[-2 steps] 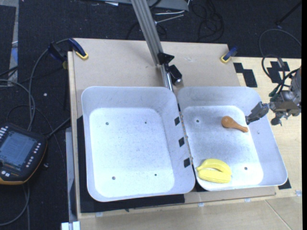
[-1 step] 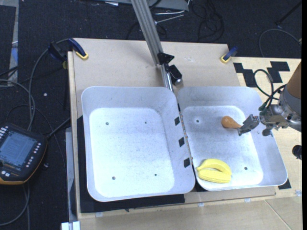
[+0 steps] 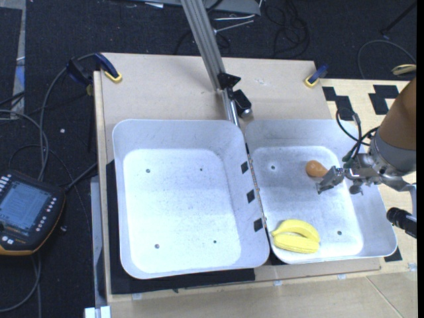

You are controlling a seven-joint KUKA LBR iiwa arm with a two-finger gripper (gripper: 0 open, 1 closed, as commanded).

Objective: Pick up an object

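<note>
A small orange ball-like object [image 3: 316,169] lies in the right bin [image 3: 285,152], toward its far right side. A yellow banana-shaped object [image 3: 296,236] rests near that bin's front edge. My gripper [image 3: 329,181] reaches in from the right and hovers just right of and below the orange object, close to it. Nothing shows between its fingertips. The grey arm with its orange band [image 3: 403,121] stands over the bin's right rim.
The left bin [image 3: 132,138] sits beside the right one, with a strip of black clips [image 3: 250,179] along the shared rim. A slanted metal pole [image 3: 211,45] rises behind the bins. Cables hang by the arm's wrist.
</note>
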